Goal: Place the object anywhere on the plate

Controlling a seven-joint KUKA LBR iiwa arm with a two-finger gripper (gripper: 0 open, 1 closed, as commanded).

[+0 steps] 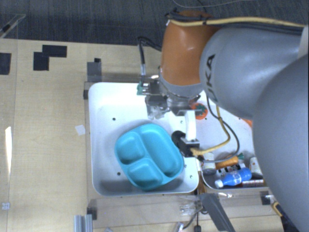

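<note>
Blue plate [149, 156] fills the left bin [104, 124], the gripper [157, 110] hovering just beyond the plate's far rim, its grip impossible to tell, and a blue bottle [234, 178] lying right of the plate.

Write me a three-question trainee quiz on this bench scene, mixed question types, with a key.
1. True or false: the blue plate lies in the left bin of the camera view.
2. How many compartments does the plate have? A two, B three, C five.
3. Fill in: the blue bottle lies in the ___ bin.

Key: 1 true; 2 B; 3 right, meaning the right bin.
</note>
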